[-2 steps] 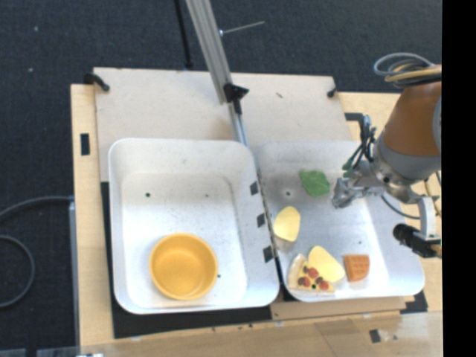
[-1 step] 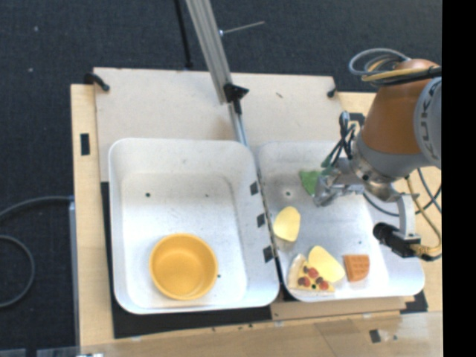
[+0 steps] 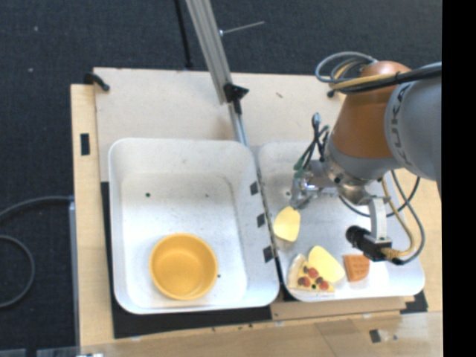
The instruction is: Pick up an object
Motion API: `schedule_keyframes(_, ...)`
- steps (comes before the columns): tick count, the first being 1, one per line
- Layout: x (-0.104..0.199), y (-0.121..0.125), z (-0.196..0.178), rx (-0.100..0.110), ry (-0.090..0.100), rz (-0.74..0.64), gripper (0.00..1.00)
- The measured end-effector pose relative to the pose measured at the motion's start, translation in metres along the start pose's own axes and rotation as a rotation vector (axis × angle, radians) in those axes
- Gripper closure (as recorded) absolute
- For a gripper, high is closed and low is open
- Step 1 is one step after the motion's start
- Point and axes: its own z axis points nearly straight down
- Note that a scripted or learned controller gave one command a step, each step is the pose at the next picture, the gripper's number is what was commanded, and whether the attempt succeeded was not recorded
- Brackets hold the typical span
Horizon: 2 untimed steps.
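My gripper (image 3: 300, 198) hangs over the left part of the right bin (image 3: 401, 281), under the grey arm with its orange band. Just below its tip lies a pale yellow piece (image 3: 287, 224), touching or nearly touching it. At the bin's front sit a yellow wedge (image 3: 325, 263), a pizza-like slice with red dots (image 3: 307, 278) and a small orange block (image 3: 357, 267). A yellow bowl (image 3: 183, 265) stands in the front of the left bin (image 3: 126, 199).
A metal pole (image 3: 212, 47) slants from the top of the view to the gap between the bins. Cables loop beside the arm at the right. The bench edge runs along the front.
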Motion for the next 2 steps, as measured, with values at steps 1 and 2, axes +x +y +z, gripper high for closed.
schedule_keyframes(1,0.046,0.004,-0.014,-0.003,0.0,-0.001,1.0)
schedule_keyframes(2,0.098,0.006,-0.007,0.0,0.0,0.0,1.0)
